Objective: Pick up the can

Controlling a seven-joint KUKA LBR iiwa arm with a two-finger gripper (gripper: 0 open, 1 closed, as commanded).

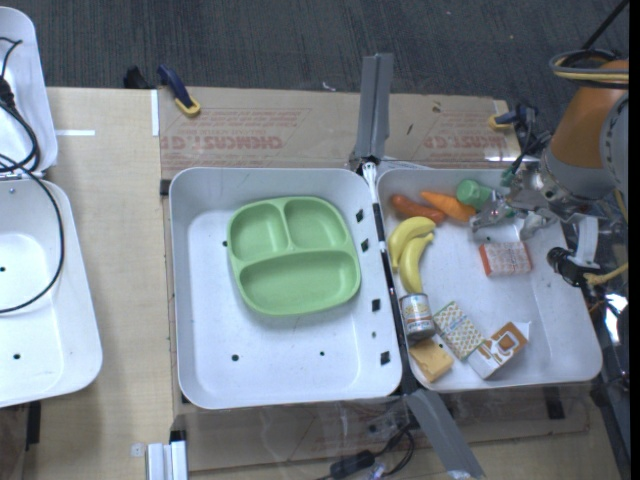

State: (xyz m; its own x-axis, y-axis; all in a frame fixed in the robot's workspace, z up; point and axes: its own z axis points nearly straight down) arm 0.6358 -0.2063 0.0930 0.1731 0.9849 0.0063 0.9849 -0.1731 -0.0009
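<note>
The can [416, 315] is small, with a silver rim and a brownish label. It sits in the right bin [560, 338] against the left wall, just below the two bananas [410, 248]. My gripper [507, 226] hangs over the upper middle of the same bin, well up and to the right of the can. Its fingers are spread apart with nothing between them, just above a red and white packet [505, 259]. The arm's orange band [585, 133] is at the right.
A carrot [430, 207] and a green toy [473, 192] lie near the bin's back. A patterned packet [460, 329], a small carton [501, 349] and a yellow wedge [432, 361] crowd the can's lower right. A green divided plate [294, 255] is in the left bin.
</note>
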